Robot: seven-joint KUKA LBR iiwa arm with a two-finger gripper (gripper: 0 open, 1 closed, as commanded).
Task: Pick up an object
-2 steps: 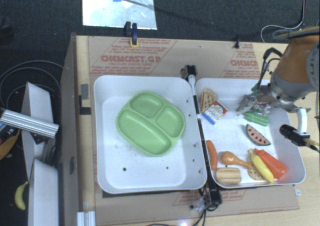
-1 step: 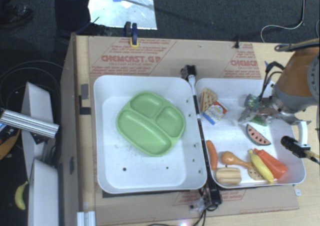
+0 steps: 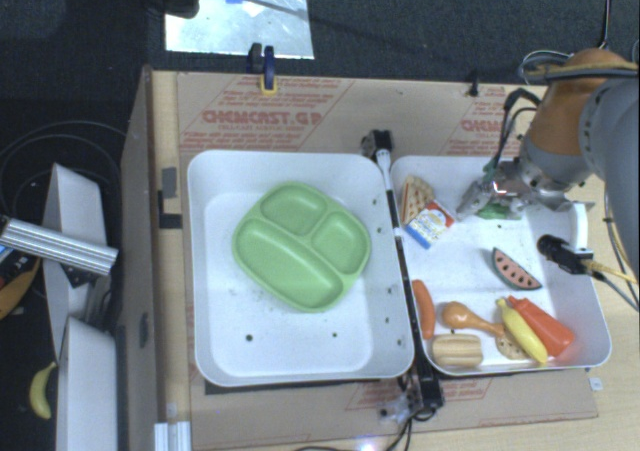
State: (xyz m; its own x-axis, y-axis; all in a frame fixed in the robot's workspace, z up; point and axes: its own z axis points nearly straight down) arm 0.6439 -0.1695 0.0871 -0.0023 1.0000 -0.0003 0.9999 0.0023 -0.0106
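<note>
In the right bin (image 3: 590, 334), the tool (image 3: 492, 197) pinches a small green object (image 3: 493, 206).

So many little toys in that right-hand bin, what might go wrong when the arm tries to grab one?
The gripper hangs over the back of the right bin, near something green that is hard to make out, so a grab there may miss. The toys at the front lie packed together: the banana rests against the orange piece, so the fingers might catch two or nudge them apart. The watermelon slice looks flat and may slip.
</note>
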